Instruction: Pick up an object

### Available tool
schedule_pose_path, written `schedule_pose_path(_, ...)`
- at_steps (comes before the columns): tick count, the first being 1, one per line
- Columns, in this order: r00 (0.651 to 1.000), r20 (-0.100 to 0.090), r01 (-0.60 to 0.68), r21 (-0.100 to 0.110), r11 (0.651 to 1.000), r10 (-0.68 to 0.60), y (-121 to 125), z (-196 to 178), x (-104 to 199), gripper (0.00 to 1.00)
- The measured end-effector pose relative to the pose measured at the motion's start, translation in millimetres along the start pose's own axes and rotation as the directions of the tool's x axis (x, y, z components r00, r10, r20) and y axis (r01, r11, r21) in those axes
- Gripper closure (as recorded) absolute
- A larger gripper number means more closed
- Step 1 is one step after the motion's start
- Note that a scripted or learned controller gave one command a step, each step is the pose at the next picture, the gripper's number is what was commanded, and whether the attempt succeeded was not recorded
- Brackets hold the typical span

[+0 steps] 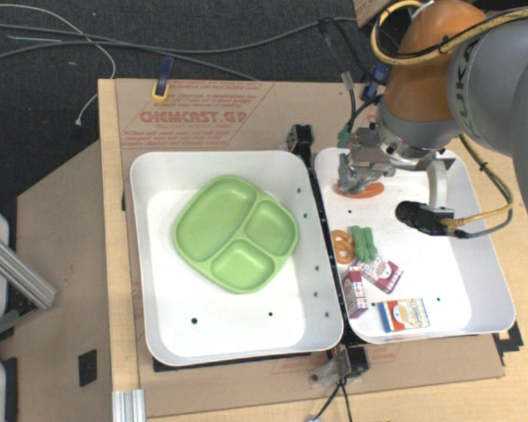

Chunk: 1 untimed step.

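My gripper (355,181) reaches down into the far left part of the right bin (475,280), right over a flat orange-red object (370,190) whose edge peeks out beneath it. Closer to the front of that bin lie an orange pretzel-shaped piece (342,246), a green piece (364,241), a dark red packet (355,293), a maroon-and-white packet (383,274) and a small white box with colourful print (401,314).
The left bin (150,236) holds a green divided plate (236,233). Brown cardboard (194,112) lies under both bins. The arm's grey body and orange band fill the upper right above the right bin.
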State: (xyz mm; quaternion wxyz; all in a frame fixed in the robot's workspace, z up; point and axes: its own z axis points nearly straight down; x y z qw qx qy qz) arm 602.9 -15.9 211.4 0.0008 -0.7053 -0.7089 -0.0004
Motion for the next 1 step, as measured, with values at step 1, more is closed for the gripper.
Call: schedule_pose_path(1,1.000,0.000,0.001,-0.002,1.000,-0.001,8.2,0.7,56.5,1.00)
